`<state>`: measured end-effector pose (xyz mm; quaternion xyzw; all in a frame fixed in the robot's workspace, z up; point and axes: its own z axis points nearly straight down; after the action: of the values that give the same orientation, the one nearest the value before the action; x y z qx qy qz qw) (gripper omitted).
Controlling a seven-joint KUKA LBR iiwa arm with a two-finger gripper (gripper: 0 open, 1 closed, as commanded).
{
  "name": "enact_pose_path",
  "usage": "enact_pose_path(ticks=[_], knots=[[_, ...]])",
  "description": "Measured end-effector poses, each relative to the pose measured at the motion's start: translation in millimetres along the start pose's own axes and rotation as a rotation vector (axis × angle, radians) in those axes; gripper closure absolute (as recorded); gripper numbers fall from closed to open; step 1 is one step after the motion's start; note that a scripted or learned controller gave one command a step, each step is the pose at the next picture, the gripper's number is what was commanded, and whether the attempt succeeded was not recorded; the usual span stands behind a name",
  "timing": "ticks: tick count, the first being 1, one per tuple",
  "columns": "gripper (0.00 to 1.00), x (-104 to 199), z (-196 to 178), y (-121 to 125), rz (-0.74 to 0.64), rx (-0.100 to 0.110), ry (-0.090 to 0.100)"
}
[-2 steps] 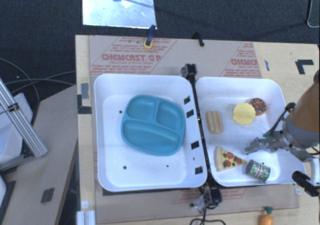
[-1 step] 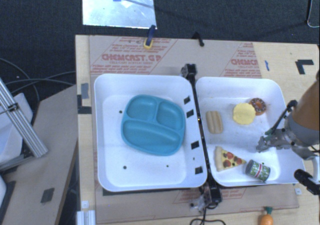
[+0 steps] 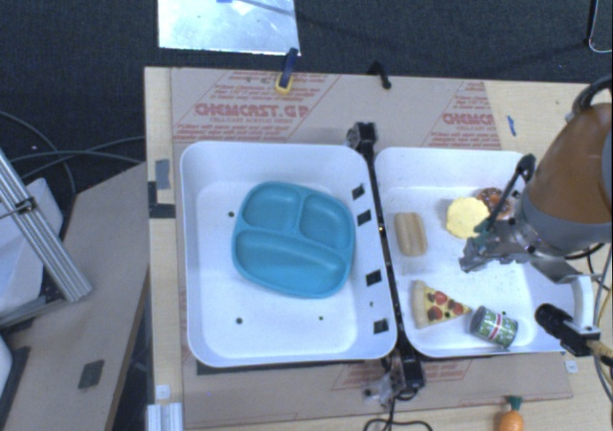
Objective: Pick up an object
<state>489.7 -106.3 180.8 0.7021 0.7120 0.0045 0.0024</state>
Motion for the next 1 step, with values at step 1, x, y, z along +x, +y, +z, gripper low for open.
enact_pose_path(ticks=[1], knots=[[1.00,60.2,-92.7,0.8,0.002,-0.002,-0.002]])
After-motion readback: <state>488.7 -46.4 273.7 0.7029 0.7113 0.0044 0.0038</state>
